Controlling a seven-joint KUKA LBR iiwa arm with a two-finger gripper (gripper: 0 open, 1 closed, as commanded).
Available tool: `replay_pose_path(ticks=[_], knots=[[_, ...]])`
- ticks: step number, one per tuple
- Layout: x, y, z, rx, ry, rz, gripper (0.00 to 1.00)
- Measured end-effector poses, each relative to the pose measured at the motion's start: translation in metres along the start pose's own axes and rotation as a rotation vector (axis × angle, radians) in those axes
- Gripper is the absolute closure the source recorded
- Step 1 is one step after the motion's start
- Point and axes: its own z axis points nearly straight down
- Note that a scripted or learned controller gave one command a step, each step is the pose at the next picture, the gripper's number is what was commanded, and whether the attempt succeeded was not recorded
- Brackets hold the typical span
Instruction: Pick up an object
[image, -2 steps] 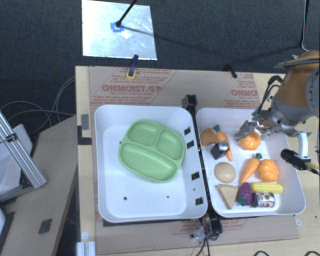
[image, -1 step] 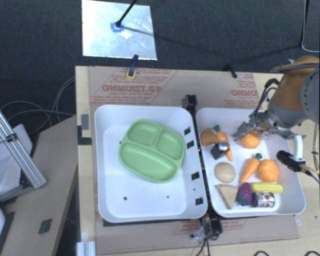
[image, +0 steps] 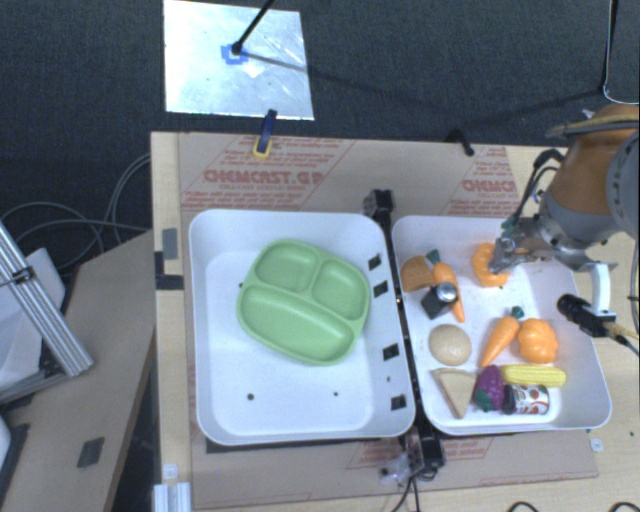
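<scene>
Dark carpet surrounds a bench (image: 300, 165) topped with printed board, and two white bins sit on it side by side. Left bin (image: 215, 400) carries a green divided plate (image: 303, 300). Right bin (image: 590, 395) carries the toy food.

Reaching in from the right, the arm (image: 595, 190) brings its gripper (image: 503, 250) down at the far end of the right bin. Right under the tips lies a small orange fruit (image: 488, 266), touching or nearly touching them. I cannot tell whether the jaws are spread or closed; the wrist hides them and the fruit blurs into them. Nothing is plainly seen between them, so no hold can be claimed.

Just to the camera's left of the jaws lie an orange wedge (image: 417, 272), a short carrot (image: 447, 285) and a dark block with a metal knob (image: 440, 297). Toward the near rim from the jaws sit a pale potato (image: 450, 345), a second carrot (image: 500, 338) and an orange pepper (image: 538, 340). Farthest from them, along the near rim, are a bread slice (image: 455, 388), purple grapes (image: 489, 386), a corn cob (image: 535, 376) and a small can (image: 530, 400).

As a judgement, the approach looks done: the gripper is down at the fruit. Left are a sure grip and the lift clear of the bin, and the fruit rests on the bin floor, so the pick is not yet made.
</scene>
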Motion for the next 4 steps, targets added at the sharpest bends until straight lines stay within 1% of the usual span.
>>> replay_pose_path(ticks=[1, 2, 3, 4], knots=[[0.0, 0.012, -0.049, 0.025, 0.012, -0.002, 1.0], [0.0, 0.016, -0.099, 0.024, 0.011, -0.003, 1.0], [0.039, -0.022, -0.11, 0.032, 0.014, -0.003, 1.0], [0.081, -0.051, -0.115, 0.031, 0.015, -0.004, 1.0]])
